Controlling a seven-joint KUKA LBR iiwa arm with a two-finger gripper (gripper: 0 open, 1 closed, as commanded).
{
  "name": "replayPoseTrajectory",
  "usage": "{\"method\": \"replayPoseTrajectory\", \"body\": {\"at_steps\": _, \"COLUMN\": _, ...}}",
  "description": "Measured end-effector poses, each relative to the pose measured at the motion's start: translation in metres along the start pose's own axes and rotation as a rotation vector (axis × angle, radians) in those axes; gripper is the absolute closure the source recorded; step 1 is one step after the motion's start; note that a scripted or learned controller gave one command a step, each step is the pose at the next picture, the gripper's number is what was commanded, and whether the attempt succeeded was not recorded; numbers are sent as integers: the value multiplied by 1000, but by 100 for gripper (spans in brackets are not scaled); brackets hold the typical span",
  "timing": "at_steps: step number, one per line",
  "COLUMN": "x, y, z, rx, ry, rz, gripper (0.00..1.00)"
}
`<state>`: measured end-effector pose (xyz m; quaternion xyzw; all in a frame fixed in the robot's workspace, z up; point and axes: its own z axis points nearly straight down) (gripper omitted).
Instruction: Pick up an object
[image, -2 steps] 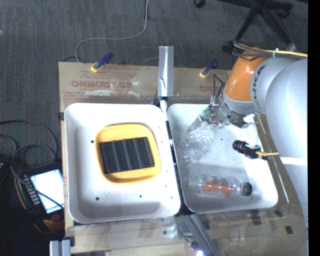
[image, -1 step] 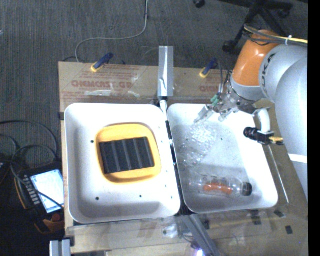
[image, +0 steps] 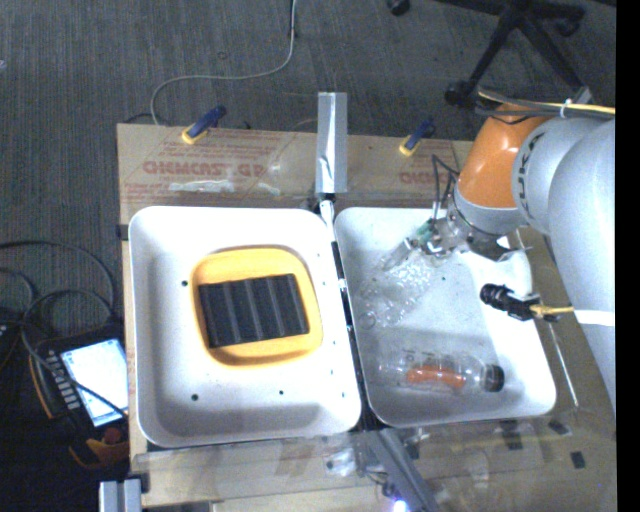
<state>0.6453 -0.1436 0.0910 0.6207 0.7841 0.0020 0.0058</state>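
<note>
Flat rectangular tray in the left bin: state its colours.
Yellow rim around a black ribbed centre, seen in the camera view.

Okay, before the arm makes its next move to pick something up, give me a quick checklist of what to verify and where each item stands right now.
1. Something to pick in the right bin: ok. A clear bottle with orange inside lies near its front, and a clear plastic item lies nearer the middle.
2. Gripper over the right bin: ok, near its back edge.
3. Object seen between the fingers: cannot tell; the gripper tip is too small and cluttered to read.
4. Bottle free of the arm: ok, it lies apart from the gripper.
5. Left bin content: ok, a yellow tray with a black grille sits in it.
</note>
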Motion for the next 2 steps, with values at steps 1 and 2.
{"method": "replayPoseTrajectory", "body": {"at_steps": 1, "x": 0, "y": 2, "z": -12, "rx": -5, "ry": 0, "rz": -1, "gripper": 100}}
{"method": "replayPoseTrajectory", "body": {"at_steps": 2, "x": 56, "y": 34, "z": -96, "rx": 6, "ry": 4, "rz": -71, "gripper": 100}}
